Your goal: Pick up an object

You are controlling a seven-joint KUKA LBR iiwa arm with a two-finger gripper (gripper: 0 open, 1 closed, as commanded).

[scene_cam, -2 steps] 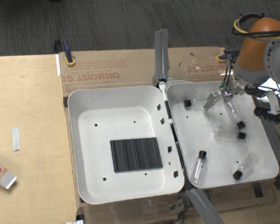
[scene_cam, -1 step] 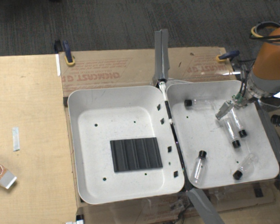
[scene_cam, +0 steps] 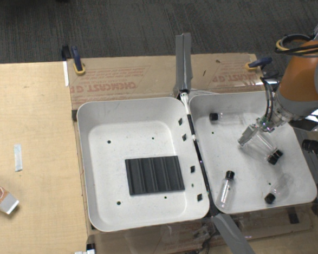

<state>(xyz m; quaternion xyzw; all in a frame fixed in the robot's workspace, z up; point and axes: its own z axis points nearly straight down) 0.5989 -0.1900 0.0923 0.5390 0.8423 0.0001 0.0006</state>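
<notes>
Hovered over clear vial [scene_cam: 259,144] in right bin [scene_cam: 302,198]; tool [scene_cam: 252,136] state impossible to tell. Might slip off: smooth, round, rolling plastic.

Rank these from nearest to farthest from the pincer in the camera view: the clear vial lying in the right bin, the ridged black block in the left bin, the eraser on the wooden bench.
From the pincer:
1. Clear vial, right bin, below and left of the pincer.
2. Ridged black block, middle of the left bin.
3. Eraser, far left on the wooden bench.
</notes>
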